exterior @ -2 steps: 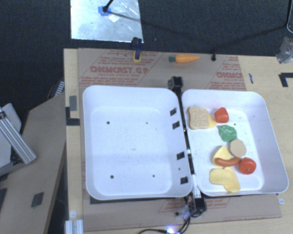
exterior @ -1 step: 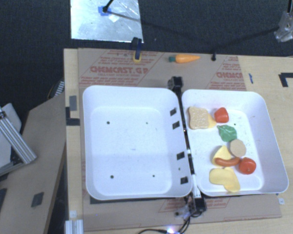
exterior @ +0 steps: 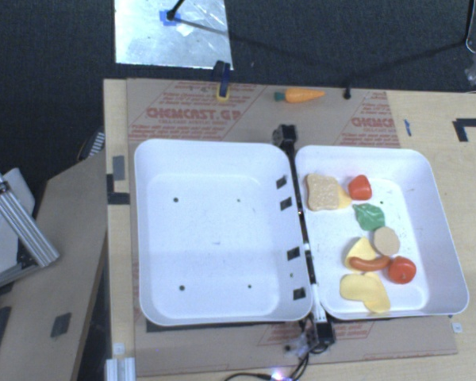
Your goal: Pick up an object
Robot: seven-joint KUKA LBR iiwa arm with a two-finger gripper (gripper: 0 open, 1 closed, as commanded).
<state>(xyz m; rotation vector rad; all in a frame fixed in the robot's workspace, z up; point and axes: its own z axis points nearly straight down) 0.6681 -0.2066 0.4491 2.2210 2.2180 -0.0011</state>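
Near edge: cardboard-covered bench point(exterior: 222, 354) bearing two shallow white bins. The left bin point(exterior: 155, 173) shows only its bare floor. The right bin point(exterior: 440, 213) holds all the toy food that could be picked up.

Nearest in the right bin lies a pale yellow piece point(exterior: 365, 290). Just beyond it, a red tomato point(exterior: 402, 270) touches a reddish sausage point(exterior: 367, 264), which rests on a second yellow piece point(exterior: 361, 249). A tan disc point(exterior: 386, 240) sits just beside these, then a green leaf point(exterior: 369, 215). Farthest in the bin are a bread slice point(exterior: 324, 191) and a red item point(exterior: 359, 186), near each other.

Beyond the bins, an orange carrot point(exterior: 299, 95) lies on the bench. The gripper's state cannot be told.
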